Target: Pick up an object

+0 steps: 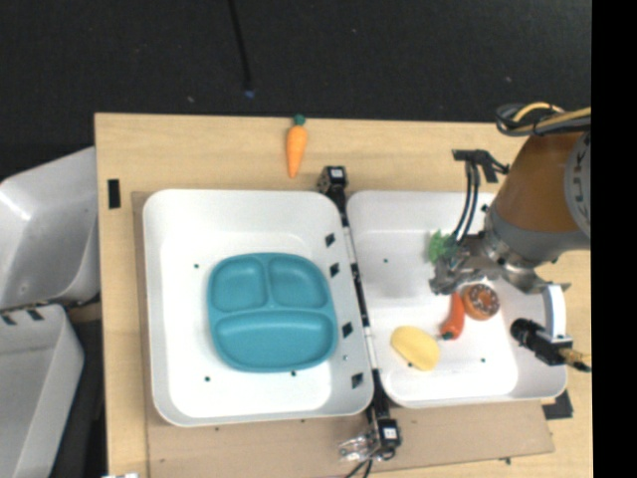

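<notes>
The gripper [450,270] hangs low in the right bin [398,217], right over an orange and green toy carrot [455,317], likely to grab it. Whether its pincer is apart or together cannot be told. A yellow toy [414,348] lies near. The blue tray [271,310] sits in the left bin [169,267].

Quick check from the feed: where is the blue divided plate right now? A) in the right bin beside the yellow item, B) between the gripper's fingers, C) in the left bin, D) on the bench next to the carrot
C: the blue divided plate lies flat in the left bin, apart from the gripper working over the right bin.
</notes>
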`<state>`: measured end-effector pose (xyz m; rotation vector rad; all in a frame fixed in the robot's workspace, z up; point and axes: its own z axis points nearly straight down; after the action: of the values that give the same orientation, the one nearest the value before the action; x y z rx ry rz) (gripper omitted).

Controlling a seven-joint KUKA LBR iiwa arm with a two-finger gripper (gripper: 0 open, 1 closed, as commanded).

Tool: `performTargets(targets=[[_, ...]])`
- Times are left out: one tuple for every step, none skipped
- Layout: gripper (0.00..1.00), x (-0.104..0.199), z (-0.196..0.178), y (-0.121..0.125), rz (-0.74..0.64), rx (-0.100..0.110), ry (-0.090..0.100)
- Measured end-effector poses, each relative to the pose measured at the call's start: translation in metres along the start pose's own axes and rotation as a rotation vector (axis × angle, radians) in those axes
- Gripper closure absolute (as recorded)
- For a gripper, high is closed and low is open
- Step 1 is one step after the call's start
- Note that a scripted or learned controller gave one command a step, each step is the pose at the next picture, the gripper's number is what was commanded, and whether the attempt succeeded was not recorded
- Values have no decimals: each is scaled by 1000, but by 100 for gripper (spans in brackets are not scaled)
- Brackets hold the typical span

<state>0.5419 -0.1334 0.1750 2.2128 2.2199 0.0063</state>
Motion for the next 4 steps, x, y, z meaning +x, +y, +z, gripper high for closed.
performTargets(targets=[[100,-2,-29,2,1,3,0],[100,53,-41,-6,-4,6,4],[100,110,-56,-2,-4,5,3],[100,161,-49,-3,-4,8,3]])
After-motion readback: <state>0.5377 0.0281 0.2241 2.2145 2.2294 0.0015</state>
